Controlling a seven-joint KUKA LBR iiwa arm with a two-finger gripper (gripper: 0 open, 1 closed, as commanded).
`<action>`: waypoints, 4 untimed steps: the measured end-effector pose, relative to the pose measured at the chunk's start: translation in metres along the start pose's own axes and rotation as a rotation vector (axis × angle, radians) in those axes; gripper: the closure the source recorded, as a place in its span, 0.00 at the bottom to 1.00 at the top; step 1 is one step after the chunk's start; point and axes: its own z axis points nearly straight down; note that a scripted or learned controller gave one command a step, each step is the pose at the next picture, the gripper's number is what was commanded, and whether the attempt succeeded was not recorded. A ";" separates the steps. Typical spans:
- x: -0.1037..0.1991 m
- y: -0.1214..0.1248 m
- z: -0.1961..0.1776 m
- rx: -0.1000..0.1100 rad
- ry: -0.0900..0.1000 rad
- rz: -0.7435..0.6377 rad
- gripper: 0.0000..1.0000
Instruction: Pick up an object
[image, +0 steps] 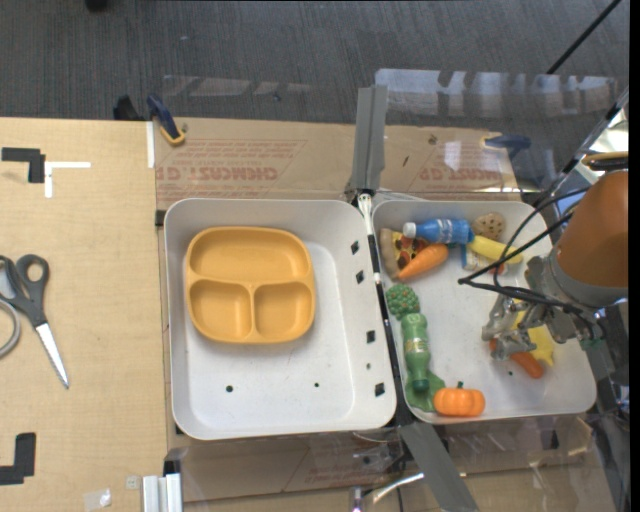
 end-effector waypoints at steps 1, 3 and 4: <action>-0.058 0.062 0.006 -0.002 0.001 0.115 1.00; -0.014 0.028 0.006 -0.002 0.004 0.216 1.00; 0.010 0.052 0.006 -0.003 0.003 -0.279 1.00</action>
